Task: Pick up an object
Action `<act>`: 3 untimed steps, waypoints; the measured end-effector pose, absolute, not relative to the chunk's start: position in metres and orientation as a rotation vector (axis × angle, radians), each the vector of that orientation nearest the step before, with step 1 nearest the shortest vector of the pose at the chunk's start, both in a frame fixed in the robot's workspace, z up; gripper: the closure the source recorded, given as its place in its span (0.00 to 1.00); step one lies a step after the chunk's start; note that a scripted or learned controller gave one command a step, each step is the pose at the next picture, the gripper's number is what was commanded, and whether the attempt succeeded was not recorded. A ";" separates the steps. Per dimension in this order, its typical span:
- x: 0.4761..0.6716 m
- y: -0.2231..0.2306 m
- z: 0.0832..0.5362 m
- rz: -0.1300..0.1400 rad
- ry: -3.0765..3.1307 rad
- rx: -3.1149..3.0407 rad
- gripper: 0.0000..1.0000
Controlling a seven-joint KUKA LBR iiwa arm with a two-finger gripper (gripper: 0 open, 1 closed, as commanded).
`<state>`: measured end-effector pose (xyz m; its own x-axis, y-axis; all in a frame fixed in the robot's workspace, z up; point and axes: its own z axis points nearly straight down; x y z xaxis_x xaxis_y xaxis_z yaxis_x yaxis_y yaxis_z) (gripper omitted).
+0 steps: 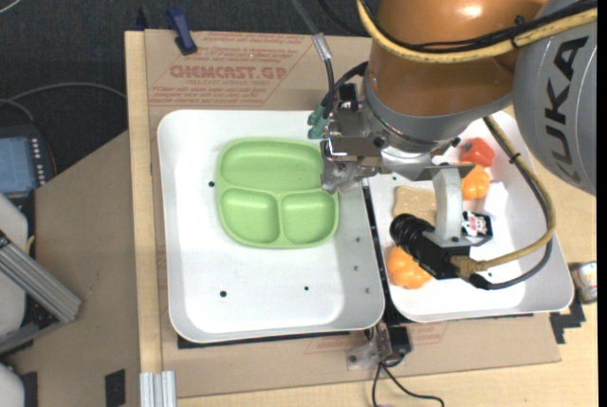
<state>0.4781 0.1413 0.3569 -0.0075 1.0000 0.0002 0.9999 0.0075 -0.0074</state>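
The hand [334, 175] is hanging over the right edge of the left bin [190, 282], beside the rim of a smooth green divided plate [275, 192]. Whether it is spread or pressed together cannot be told. Open white floor is surrounding the plate, and a rounded orange piece [408, 270] is lying in the right bin [531, 296].

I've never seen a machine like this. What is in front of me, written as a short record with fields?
arm: grey with an orange band, reaching in from the right of the view
gripper: low over the right edge of the green plate, beside the wall between the two bins
left bin: holds the green plate, which has three compartments
right bin: partly hidden by the arm; an orange piece at the front, a tan flat piece, a red piece at the back
item lifted: none seen yet
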 end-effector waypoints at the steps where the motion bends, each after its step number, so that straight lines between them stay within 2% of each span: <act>1: 0.486 0.090 0.270 0.016 -2.210 -2.225 1.00; 2: 0.480 0.091 0.445 -0.028 -2.231 -2.227 1.00; 3: 0.476 0.233 0.359 0.011 -2.232 -2.200 1.00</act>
<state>0.4761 0.2329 0.3594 -0.0144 0.9999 0.0002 0.9998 0.0144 -0.0100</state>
